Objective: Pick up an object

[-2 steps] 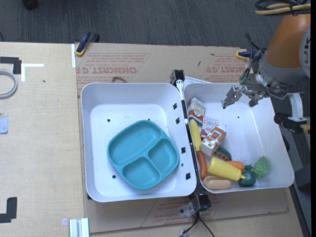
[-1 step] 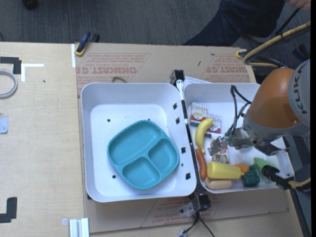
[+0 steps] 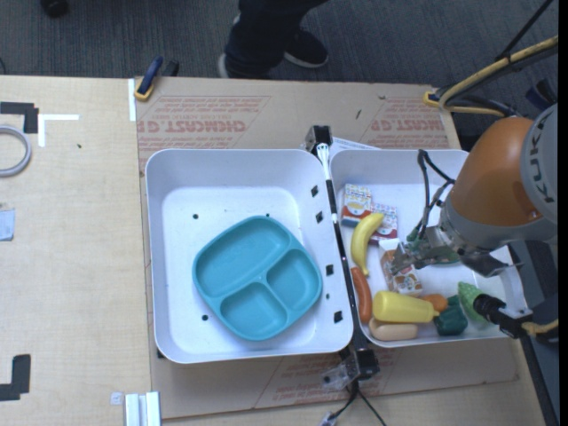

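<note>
Cardboard-covered bench (image 3: 80, 238), dark carpet behind; left bin (image 3: 169, 238) has a blue divided plate (image 3: 257, 278). Right bin (image 3: 426, 162) holds toy food, banana (image 3: 364, 236) included; gripper (image 3: 413, 257) sits low among it, can't tell if it's pinching anything.

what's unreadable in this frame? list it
- Gripper: too small and cluttered in the camera view to tell open from shut, or whether it touches anything.
- Right bin: its right part lies under the arm.
- Small cartons: print too small to read.
- Green toy: partly behind a black fitting; shape unclear.
- Person: cut off by the top edge.
</note>
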`<state>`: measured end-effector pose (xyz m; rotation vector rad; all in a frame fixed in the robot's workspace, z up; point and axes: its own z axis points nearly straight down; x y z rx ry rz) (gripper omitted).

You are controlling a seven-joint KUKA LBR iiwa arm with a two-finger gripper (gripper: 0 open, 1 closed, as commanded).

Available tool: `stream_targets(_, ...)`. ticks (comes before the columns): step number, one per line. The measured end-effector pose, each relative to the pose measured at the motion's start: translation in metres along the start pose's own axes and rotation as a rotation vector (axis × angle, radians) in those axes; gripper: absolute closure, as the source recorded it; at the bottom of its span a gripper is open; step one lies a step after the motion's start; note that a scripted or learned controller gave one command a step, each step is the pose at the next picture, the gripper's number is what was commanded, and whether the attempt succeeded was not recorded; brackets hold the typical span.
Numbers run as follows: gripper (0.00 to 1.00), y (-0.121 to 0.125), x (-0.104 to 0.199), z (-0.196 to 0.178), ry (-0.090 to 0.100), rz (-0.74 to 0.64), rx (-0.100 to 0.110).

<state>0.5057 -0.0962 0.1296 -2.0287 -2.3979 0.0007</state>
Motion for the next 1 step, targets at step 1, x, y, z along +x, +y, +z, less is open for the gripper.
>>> stream_targets(1,1.0,-0.0196,0.0445,-0.0855,-0.001,0.012,0.0)
